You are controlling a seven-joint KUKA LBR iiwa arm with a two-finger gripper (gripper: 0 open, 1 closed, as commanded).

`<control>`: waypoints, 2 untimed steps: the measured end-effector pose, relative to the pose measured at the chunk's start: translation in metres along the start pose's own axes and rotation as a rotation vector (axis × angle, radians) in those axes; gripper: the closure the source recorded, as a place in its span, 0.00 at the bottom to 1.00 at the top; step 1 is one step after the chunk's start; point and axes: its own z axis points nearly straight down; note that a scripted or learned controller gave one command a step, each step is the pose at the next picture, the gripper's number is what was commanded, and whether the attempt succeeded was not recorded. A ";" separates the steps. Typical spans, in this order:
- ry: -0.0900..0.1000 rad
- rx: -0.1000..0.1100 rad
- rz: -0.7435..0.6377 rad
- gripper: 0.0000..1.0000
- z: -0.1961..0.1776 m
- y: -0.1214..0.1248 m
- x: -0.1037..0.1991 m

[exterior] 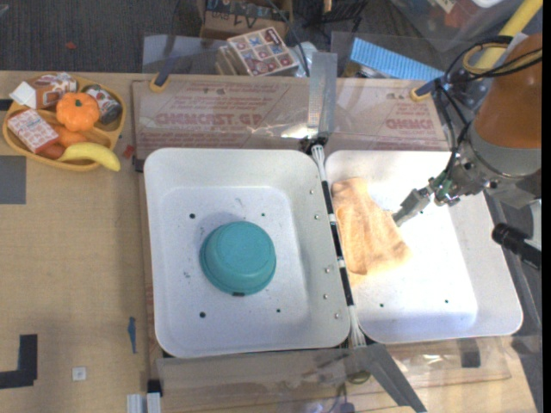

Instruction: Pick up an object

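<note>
**Two white bins, a teal bowl, and a tan cloth under the hand**

Nearest the camera runs the near lip of the left bin (250,344), flush with the desk (69,299) edge. Inside this bin an upturned teal bowl (239,257) sits a little left of centre and toward the near side, with bare white floor all around it and clear room to every wall.

The right bin (448,317) touches the left one along a shared middle ridge. Its near half and right side are bare. A tan cloth (368,227), crumpled into a long strip, lies against the bin's left wall, running from the far-left corner toward the middle.

The hand (406,210) hangs over the right bin just beside the cloth's right edge, pointing down-left; whether its fingers are spread or closed I cannot tell, and nothing shows between them.

Beyond the bins lies a flat cardboard sheet (224,114) with faded red print, too blurred to read. At far left on the desk, a yellow dish (17,138) carries toy food: an orange pumpkin (78,110) and a banana (91,154).
</note>
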 end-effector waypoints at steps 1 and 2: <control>-0.003 -0.005 -0.088 0.00 0.126 -0.002 -0.012; -0.005 -0.009 -0.085 1.00 0.115 -0.002 -0.013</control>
